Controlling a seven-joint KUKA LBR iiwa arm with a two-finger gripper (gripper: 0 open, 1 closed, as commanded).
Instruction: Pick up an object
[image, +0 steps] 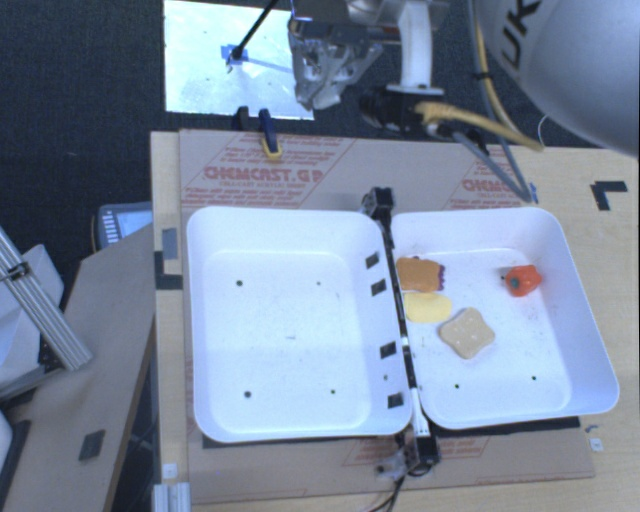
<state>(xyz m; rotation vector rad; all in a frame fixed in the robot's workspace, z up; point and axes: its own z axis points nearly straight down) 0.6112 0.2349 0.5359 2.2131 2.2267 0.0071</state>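
The right bin (560, 300) holds several small items. An orange-brown piece (419, 274) lies near the bin's left wall with a pale yellow flat piece (427, 307) just below it. A tan toast-shaped piece (467, 333) lies near the bin's middle. A small red-orange pepper-like toy (521, 280) sits toward the right. My gripper (322, 85) hangs high at the top of the view, above the bench's far edge and well away from both bins. Nothing shows between its fingertips.
The left bin (285, 400) sits beside the right one, joined by a black clipped seam (392, 310). A yellow and blue clamp (270, 135) grips the far board edge. Yellow cables (480, 120) trail from the arm over the far right of the bench.
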